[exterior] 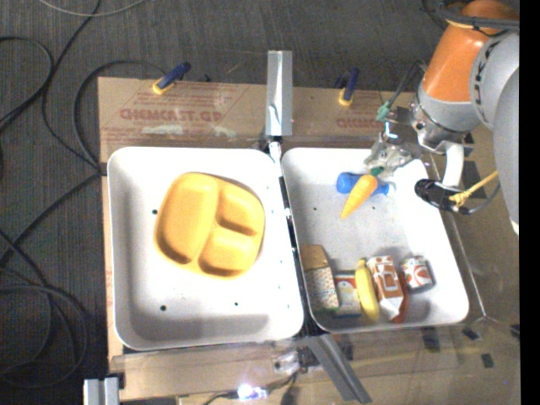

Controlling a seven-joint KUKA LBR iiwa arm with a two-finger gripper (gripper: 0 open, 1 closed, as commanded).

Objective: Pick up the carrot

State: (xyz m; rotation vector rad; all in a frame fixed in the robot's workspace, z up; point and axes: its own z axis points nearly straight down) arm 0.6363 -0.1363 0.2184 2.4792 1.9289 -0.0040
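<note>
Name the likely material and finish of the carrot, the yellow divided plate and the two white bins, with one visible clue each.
Carrot: probably toy plastic; flat, uniform orange, smooth cone.
Yellow divided plate: likely moulded plastic; rounded compartments with a soft sheen.
Left bin and right bin: possibly plastic or coated metal; smooth matte white with rolled rims.

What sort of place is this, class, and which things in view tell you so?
Probably a robotics lab bench: a robot arm reaches over two white bins, toy food such as a carrot lies inside, and cables trail across the carpet.
</note>
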